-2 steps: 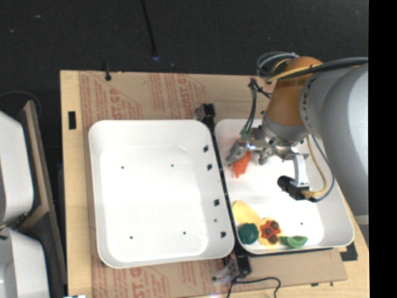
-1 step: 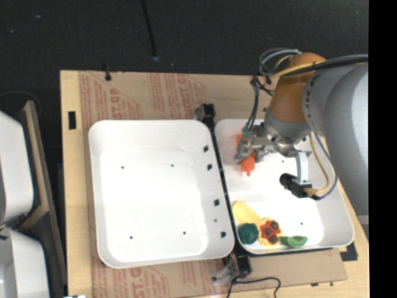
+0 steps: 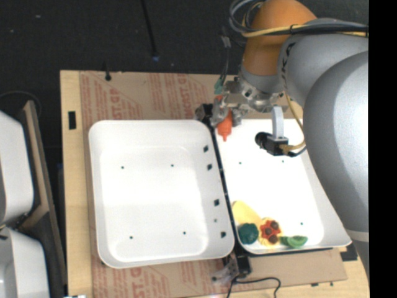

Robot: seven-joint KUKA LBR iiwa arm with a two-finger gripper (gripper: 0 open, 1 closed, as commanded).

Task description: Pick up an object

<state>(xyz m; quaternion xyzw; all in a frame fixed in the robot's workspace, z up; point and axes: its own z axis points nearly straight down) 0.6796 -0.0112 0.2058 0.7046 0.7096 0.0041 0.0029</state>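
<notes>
My gripper (image 3: 222, 118) hangs over the far end of the divide between the two bins, under the arm's orange band. A small orange-red object (image 3: 224, 128) sits between its fingers, lifted above the right bin's (image 3: 291, 185) far left corner. Several toys lie in that bin's near left corner: a yellow piece (image 3: 244, 212), a dark teal lump (image 3: 248, 233), a red piece (image 3: 270, 229) and a green piece (image 3: 295, 241).
The left bin (image 3: 155, 191) lies beside the right one on a cardboard sheet (image 3: 142, 95). A black cable fitting (image 3: 272, 143) hangs from the wrist over the right bin. The big grey arm covers the right side.
</notes>
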